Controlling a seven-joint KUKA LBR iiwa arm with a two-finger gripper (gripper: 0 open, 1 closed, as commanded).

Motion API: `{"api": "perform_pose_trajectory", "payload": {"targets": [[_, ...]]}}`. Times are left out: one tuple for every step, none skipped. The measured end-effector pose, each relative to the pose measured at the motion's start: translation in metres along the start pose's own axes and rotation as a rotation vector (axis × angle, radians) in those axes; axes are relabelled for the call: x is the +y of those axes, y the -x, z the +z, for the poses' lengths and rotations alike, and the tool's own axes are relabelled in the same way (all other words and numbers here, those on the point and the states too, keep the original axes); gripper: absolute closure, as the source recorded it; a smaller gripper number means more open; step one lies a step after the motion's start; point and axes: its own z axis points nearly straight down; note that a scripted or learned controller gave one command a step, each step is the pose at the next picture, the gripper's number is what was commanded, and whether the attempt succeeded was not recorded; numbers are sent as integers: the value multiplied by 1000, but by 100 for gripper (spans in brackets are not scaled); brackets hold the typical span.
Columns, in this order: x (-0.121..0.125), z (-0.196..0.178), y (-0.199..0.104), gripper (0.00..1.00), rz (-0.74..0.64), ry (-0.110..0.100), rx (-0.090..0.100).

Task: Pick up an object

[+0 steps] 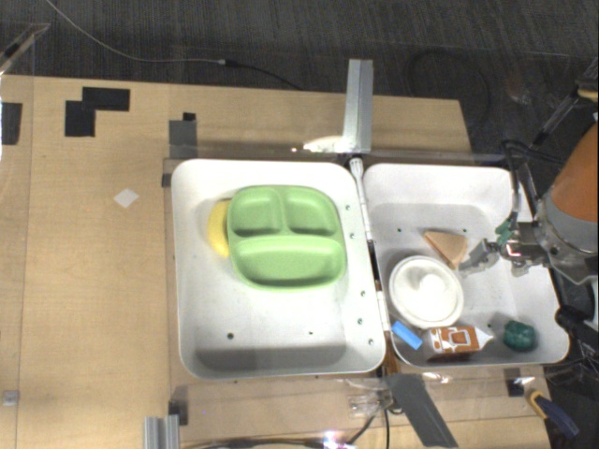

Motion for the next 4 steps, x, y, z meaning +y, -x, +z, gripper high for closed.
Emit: {"api": "perform_pose_trajectory", "payload": {"targets": [[54, 103, 21, 0, -9, 2, 0], [82, 109, 7, 0, -24, 6, -1], [84, 97, 7, 100, -25, 12, -3], [145, 110, -46, 100, -105, 5, 0]]}}
